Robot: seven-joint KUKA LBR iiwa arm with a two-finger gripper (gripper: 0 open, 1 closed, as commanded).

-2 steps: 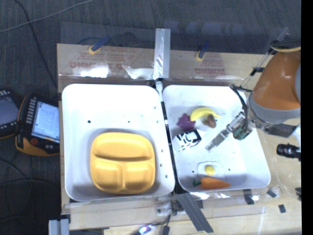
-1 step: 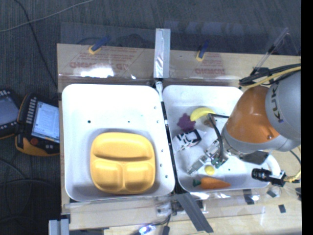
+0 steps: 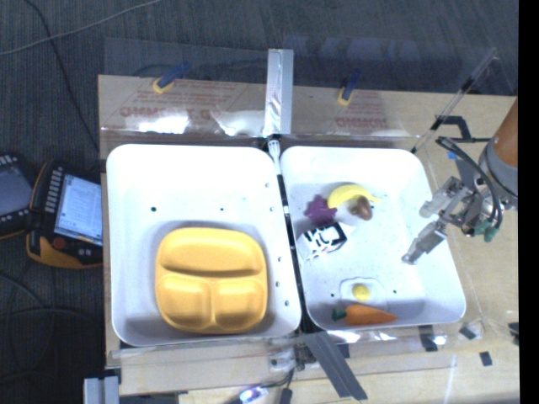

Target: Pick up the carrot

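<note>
The carrot (image 3: pixel 367 314) lies against the right bin (image 3: pixel 438 289) front wall, unheld. The gripper (image 3: pixel 418 249) hovers behind it, near the bin's right wall; jaw state cannot be told.

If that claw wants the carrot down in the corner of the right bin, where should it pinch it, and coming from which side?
Probably across the thick orange middle of the carrot, coming straight down from above. It lies flat and lengthwise along the right bin's near wall, green top to the view's left, so sideways access looks cramped. The gripper is over the bin's right side.
</note>
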